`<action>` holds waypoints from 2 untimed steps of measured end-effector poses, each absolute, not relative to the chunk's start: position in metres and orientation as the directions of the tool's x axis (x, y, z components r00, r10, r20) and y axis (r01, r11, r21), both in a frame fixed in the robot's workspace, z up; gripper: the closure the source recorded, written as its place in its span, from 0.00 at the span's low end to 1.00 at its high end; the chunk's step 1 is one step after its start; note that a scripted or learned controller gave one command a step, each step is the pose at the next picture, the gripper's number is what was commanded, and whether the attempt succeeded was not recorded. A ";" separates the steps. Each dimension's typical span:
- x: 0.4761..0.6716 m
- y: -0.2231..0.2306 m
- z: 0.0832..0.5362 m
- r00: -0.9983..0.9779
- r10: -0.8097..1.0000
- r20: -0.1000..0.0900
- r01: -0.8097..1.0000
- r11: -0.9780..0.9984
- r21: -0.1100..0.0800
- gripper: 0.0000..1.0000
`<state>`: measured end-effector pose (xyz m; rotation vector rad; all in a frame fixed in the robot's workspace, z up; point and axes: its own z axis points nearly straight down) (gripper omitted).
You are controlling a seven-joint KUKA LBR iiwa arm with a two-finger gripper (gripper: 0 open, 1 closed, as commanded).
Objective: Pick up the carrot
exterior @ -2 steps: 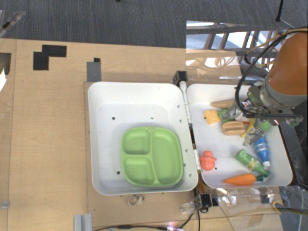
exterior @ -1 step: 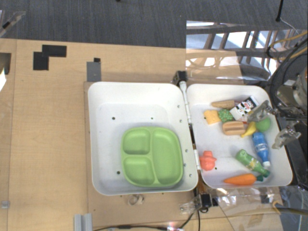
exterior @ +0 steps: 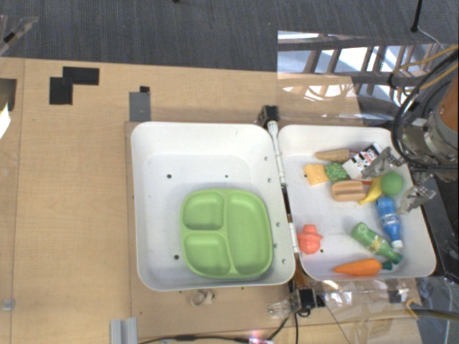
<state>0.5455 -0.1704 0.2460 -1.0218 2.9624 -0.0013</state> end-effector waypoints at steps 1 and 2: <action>0.573 -0.174 0.163 -0.774 -0.634 -0.006 -0.634 0.774 0.000 0.00; 0.511 -0.132 0.248 -0.833 -0.553 -0.014 -0.553 0.833 -0.011 0.00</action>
